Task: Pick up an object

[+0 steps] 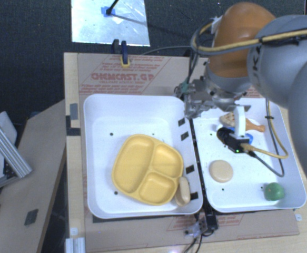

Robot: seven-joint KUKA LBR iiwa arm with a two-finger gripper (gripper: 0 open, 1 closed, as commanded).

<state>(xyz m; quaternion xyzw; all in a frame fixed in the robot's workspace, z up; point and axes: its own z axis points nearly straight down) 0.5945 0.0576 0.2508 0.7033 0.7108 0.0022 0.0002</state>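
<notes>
Green ball hugs the right bin's near rim, well right of the yellow divided plate; pincer hangs past the plate's far-right edge, and whether it is open cannot be told.

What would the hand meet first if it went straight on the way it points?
Probably the joined rims of the two bins, near their far end: the hand points down right above them. Depth is unclear, so it might land just inside the right bin.
</notes>
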